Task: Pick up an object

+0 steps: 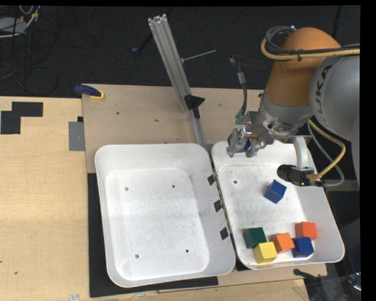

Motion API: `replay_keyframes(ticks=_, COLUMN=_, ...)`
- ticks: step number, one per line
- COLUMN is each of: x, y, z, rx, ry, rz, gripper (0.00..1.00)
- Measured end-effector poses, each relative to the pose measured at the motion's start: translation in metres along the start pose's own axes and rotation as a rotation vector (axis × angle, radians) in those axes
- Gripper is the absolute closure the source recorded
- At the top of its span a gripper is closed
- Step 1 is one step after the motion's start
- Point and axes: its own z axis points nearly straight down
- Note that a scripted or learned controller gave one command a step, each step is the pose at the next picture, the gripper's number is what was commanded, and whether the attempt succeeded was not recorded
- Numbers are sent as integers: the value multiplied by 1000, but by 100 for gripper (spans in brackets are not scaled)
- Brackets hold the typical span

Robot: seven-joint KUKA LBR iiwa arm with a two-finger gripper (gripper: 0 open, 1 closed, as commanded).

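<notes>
Bright even overhead light, soft shadows, slightly grainy.

- The arm [320,70] runs out past the view's right edge, so its grey body is cut short there.
- The gripper [245,143], above the far edge of the right bin [329,223], is small and cluttered; whether its fingers stand apart cannot be told.
- The arm covers the right bin's far right corner.
- A lower blue block [303,247], near the right bin's near right corner, sits partly behind the orange block [284,241] and red block [306,230].
- The metal rail [176,73] slants away, and its foot is lost behind the left bin [117,164]'s far right corner.
- Cables [23,17] at the top left corner are too dark to trace.
</notes>
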Motion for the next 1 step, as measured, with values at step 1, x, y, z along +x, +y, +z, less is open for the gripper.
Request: replay_keyframes(ticks=1, x=45, y=12, z=0, rx=-3, ry=-1, rz=0, gripper=100)
